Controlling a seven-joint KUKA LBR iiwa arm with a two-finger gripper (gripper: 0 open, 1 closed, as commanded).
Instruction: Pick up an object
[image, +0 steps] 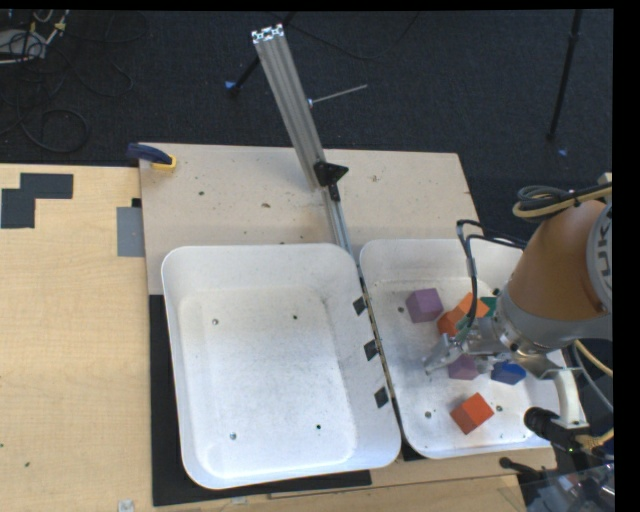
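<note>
My gripper (452, 353) is low in the right bin (400, 262), reaching in from the right under the orange band of the arm (560, 275). A small purple block (463, 369) lies right beneath it, partly covered. Close around are a blue block (508, 373), an orange block (455, 318) and a bit of green (488, 300) tucked against the wrist. A larger purple cube (424, 304) sits to the upper left of the gripper. An orange cube (472, 412) lies toward the bin's front.
The left bin (190, 300) sits beside the right one, with black clips (368, 348) along the shared rim. A slanted aluminium rail (298, 110) rises behind the bins. A blue and yellow clamp (152, 155) rests at the bench's back left corner.
</note>
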